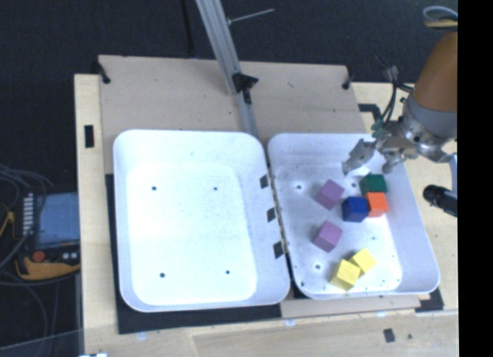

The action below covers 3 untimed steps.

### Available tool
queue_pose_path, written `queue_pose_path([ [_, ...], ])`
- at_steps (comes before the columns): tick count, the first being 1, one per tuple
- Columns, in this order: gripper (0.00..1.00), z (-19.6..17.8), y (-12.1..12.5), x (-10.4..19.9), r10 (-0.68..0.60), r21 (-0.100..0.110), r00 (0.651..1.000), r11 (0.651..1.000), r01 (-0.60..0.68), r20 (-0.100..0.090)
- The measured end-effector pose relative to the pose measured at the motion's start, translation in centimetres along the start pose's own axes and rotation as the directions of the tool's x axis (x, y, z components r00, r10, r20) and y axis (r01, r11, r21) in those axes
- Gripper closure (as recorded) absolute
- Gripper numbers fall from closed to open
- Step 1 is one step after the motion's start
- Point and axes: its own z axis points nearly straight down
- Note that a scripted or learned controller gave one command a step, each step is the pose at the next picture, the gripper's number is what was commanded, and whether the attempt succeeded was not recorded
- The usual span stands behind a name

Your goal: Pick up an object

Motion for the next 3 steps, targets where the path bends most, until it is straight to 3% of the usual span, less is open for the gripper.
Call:
queue_pose_path([
  [1,0.00,0.0,0.0,0.0,0.000,0.000,1.000,1.000,0.000,0.000],
  [2,0.00,6.3,-0.1,-0.2,0.002,0.005,1.000,1.000,-0.002,0.000],
  [3,0.00,10.0,0.3,0.5,0.001,-0.007,1.000,1.000,-0.001,-0.001],
])
